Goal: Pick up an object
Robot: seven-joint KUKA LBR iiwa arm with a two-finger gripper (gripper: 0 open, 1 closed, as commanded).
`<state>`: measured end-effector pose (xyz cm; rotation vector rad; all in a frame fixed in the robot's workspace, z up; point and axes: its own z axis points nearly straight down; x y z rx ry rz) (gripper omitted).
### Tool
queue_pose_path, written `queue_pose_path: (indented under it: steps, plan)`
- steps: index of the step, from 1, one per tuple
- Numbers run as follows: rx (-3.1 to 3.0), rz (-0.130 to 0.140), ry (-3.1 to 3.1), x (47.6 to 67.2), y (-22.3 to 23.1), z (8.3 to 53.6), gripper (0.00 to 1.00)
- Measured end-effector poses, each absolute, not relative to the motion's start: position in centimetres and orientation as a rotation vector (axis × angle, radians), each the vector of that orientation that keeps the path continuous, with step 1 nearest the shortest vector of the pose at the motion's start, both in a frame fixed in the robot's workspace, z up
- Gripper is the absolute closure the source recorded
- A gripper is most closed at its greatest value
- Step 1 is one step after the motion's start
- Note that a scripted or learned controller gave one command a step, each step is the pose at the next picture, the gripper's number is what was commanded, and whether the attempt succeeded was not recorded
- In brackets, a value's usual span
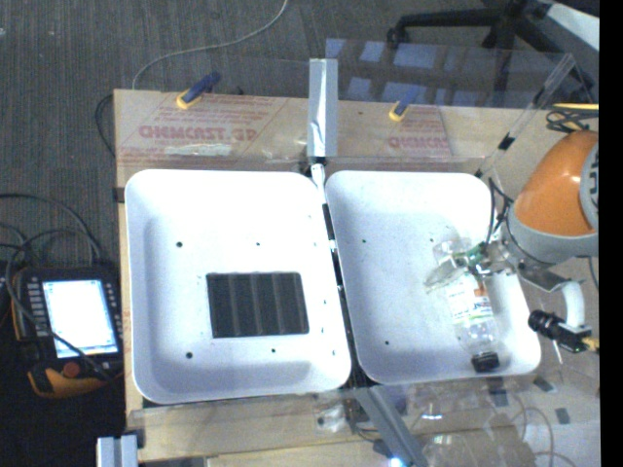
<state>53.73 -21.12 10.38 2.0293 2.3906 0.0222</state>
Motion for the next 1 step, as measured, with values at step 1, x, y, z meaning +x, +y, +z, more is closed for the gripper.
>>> queue_pose_path:
  steps: [1]
  plan:
    - [2.225,-0.008,2.225,58.13,-13.63,18.41,1.0]
